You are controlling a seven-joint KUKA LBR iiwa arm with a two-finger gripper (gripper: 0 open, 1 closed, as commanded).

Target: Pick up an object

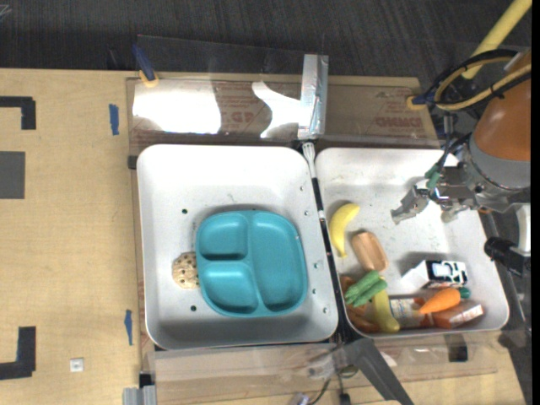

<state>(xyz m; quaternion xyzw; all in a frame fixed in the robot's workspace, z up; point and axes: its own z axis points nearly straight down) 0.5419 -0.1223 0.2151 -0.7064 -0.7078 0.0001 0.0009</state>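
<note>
Claw (419,199): above the right shallow white bin's (494,323) bare upper floor, fingers apart, holding nothing. Candidates: yellow plastic banana (342,227), tan cylinder (368,251), orange carrot (441,300), lying in the bin. Pick judged not yet begun.

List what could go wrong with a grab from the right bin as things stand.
1. The toys lie heaped at the near edge of the right white bin: the green pod-shaped vegetable, orange carrot and small yellow piece touch or overlap, so a grab may catch two or slip.
2. The curved yellow banana lies against the divider wall, leaving little finger room.
3. The gripper hovers above bare floor, away from every toy.
</note>
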